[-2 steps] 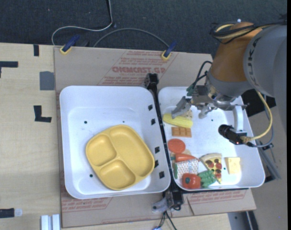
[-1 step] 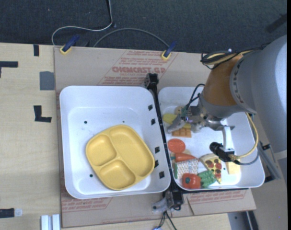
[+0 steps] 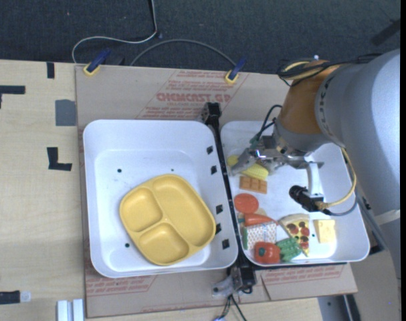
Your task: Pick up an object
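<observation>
- Jaws (image 3: 261,154) hung low over the rear left part of the right bin (image 3: 353,246); their metal parts blurred together with the clutter beneath, so I cannot tell how they stood, and nothing could be seen gripped.
- Directly under and just left of them lay a small yellow toy, seemingly a banana (image 3: 235,159), and a yellow corn-like piece (image 3: 256,171), both too crowded by the wrist to tell whether anything touched them.
- Just in front of those sat an orange waffle-like block (image 3: 253,184), and then an orange-red round piece (image 3: 246,202) nearer the divider between the bins.
- Along the front of the right bin lay a red carrot-like piece (image 3: 258,219), a white speckled block (image 3: 260,233), a red pepper (image 3: 267,251), a green leafy piece (image 3: 289,246), a pizza slice (image 3: 296,227) and a yellow cheese wedge (image 3: 325,231), packed close together.
- A black cable end (image 3: 303,196) from the arm (image 3: 350,105) dangled over the middle of that bin.
- The left bin (image 3: 99,152) held a yellow divided plate (image 3: 166,218) with three compartments, lying flat toward its front.
- Both bins rested on a cardboard sheet (image 3: 182,95) clamped by two blue-and-yellow clips to the wooden tabletop (image 3: 29,199).
</observation>
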Tool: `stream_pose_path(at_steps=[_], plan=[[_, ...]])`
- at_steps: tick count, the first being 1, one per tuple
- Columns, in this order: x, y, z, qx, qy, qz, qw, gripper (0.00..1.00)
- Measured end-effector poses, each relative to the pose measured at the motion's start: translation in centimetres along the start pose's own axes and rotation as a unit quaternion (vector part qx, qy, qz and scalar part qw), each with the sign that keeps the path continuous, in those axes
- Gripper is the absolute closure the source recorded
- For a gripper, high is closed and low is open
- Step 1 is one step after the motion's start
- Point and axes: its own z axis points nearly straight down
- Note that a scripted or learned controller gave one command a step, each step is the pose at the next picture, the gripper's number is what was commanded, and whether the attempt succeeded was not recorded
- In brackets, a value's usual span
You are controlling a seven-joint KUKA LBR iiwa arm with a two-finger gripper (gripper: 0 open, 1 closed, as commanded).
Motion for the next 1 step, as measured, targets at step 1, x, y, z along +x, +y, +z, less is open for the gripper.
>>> stream_pose_path(at_steps=[1], plan=[[0.03, -0.06, -0.98, 0.0, 0.0, 0.0, 1.0, 1.0]])
